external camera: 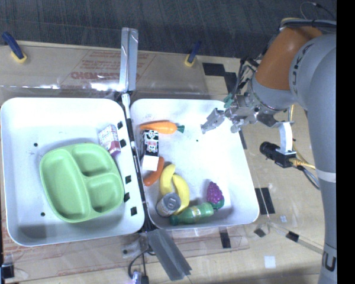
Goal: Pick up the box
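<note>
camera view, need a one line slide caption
Gripper hovers over the right bin, apart from the box by the divider; green tray fills the left bin.

Even overhead light, moderately bright. White bins (23,123) near blown out; mild glare on plastic sheet (100,70) at upper left of frame. Soft shadows under bin rims, lower left. Overall softness, low resolution; small labels unreadable. Dark floor across the top shows grain. Slight motion blur at gripper (216,122).

Single fixed camera above the bench (165,61), looking down at a slant. Both white bins, left (18,158) and right (236,176), fit fully in frame. Arm (302,58) enters from the right. Mid distance.
</note>
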Available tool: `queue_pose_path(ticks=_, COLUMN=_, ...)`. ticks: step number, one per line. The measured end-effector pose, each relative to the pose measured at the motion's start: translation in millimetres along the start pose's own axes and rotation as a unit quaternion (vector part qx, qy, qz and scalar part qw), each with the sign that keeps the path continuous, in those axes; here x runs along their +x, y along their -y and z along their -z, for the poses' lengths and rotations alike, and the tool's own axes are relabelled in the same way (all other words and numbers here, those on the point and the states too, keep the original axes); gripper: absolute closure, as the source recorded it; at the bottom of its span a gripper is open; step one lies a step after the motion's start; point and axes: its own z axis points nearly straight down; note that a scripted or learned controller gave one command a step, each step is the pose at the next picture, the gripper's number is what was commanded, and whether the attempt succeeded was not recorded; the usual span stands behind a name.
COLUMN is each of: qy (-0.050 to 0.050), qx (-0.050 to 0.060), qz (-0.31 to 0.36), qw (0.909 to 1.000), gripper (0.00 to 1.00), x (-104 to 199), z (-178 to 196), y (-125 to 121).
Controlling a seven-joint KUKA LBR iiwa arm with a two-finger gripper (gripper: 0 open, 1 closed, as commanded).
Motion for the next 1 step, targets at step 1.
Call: queue_pose_path(ticks=1, qy=-0.001, qx=0.001, qz=-0.185, qw=0.9828, gripper=0.00, x=-3.9, z=20.0, y=49.0)
